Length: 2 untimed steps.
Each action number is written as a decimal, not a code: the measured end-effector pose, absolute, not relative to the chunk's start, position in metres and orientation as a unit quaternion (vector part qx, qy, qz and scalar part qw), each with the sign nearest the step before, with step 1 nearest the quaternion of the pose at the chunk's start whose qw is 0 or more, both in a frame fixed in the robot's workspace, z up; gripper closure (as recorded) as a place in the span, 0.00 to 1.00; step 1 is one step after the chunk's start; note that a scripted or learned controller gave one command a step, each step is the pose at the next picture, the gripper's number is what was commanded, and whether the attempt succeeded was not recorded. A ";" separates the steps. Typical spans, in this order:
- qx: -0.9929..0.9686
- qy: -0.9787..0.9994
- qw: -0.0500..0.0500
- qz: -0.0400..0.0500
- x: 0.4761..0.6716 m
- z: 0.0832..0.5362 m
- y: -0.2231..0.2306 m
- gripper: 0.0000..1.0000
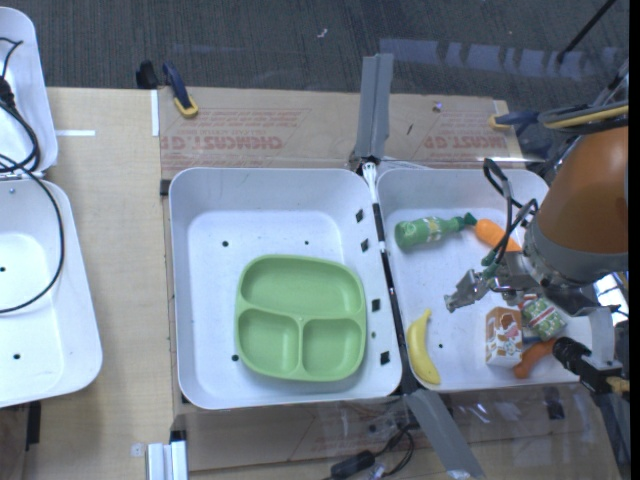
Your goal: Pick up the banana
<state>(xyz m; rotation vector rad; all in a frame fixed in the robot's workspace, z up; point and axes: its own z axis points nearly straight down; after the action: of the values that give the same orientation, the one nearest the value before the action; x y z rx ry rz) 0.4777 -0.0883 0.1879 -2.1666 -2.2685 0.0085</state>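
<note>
The yellow banana (422,349) lies in the right bin (440,273), at its front left corner beside the bin's wall. My gripper (466,293) hangs over the middle of that bin, up and to the right of the banana and apart from it. Nothing shows between the gripper and the banana. The grey arm with its orange band (598,200) comes in from the right and covers the bin's right side.
A green bottle (432,230) and an orange carrot (491,233) lie at the back of the right bin. A white carton (502,336) and another orange piece (531,357) lie under the wrist. The left bin (200,268) holds a green divided plate (300,318).
</note>
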 end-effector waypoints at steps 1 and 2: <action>-0.720 -0.694 0.002 0.004 0.503 0.187 0.010 0.00; -0.638 -0.770 0.003 0.002 0.477 0.157 -0.126 0.00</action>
<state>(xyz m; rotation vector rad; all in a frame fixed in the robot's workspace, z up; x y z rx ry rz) 0.4771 -0.1258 0.1573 -1.9995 -2.4148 0.0077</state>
